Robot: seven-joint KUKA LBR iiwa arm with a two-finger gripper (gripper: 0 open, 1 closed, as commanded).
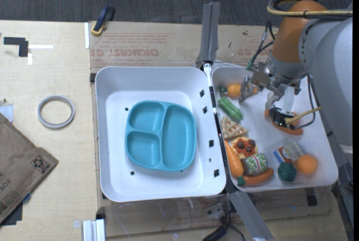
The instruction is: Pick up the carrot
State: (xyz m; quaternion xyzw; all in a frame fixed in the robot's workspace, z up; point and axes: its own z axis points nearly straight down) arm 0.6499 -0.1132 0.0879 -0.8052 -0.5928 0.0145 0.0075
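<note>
Gripper [261,92] fingers spread, gripping nothing | we see long orange carrot [234,159] half-hidden among toy food, right white bin [331,151]

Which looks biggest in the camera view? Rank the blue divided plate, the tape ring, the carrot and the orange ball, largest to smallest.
1. Blue divided plate, by far the largest.
2. Tape ring.
3. Carrot, long but narrow.
4. Orange ball, smallest.
Ring against carrot is close: the ring covers a wider outline, the carrot is similar in length.
</note>
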